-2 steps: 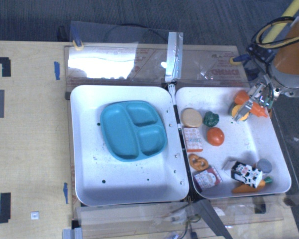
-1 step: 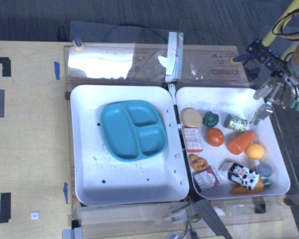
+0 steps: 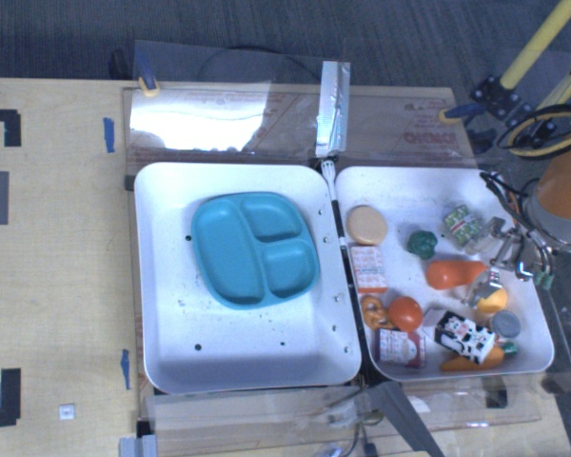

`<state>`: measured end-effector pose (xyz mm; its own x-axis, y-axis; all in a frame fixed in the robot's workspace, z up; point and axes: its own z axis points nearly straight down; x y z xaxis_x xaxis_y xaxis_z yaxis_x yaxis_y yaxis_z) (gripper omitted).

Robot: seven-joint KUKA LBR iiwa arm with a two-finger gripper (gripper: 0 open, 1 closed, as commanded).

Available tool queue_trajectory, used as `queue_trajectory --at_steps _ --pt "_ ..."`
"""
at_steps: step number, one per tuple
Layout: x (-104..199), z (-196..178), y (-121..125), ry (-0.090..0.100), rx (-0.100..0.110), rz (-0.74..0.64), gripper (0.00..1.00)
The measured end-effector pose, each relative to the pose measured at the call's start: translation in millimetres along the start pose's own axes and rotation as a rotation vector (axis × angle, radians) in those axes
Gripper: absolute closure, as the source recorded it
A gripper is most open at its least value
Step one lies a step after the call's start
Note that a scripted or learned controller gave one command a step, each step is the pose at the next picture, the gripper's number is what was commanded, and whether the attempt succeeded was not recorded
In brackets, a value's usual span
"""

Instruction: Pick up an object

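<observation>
Lowest in the frame, along the bottom edge of the right bin (image 3: 542, 350), lie a small printed carton (image 3: 400, 347), a black-and-white toy cow (image 3: 463, 335) and an orange carrot-like piece (image 3: 485, 358) just beneath it. Above them sit a red tomato (image 3: 405, 312), a pretzel-like piece (image 3: 372, 307), a striped packet (image 3: 367, 268), a tan round biscuit (image 3: 367, 224), a green broccoli piece (image 3: 422, 244), a green-and-white wrapper (image 3: 462, 225), a long orange-red piece (image 3: 454, 274), a yellow piece (image 3: 493, 301) and a grey disc (image 3: 505, 325). The left bin (image 3: 157, 284) holds a blue divided plate (image 3: 255, 248) at frame centre.

The gripper (image 3: 500, 260) reaches in from the right edge and hangs over the right side of the right bin, near the long orange-red piece and the yellow piece. Whether it is wide or narrow I cannot tell, and nothing visibly sits in it.

The step in hand looks like the approach to a pick among the crowded things at centre right. To do it well, I judge the arm should settle on one piece with free space on both sides; the orange-red piece seems the likeliest, though the yellow piece lies just beside it. Coming straight down across its narrow width, not along its length, should avoid nudging neighbours, and closing low on the body should keep the rounded shape from slipping out
</observation>
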<state>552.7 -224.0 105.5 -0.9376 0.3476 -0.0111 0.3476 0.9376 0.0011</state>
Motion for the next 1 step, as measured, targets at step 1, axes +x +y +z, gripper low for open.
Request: queue_trajectory --at_steps 1 --pt "-0.4 -8.8 -0.2 -0.003 -0.002 0.003 1.00"
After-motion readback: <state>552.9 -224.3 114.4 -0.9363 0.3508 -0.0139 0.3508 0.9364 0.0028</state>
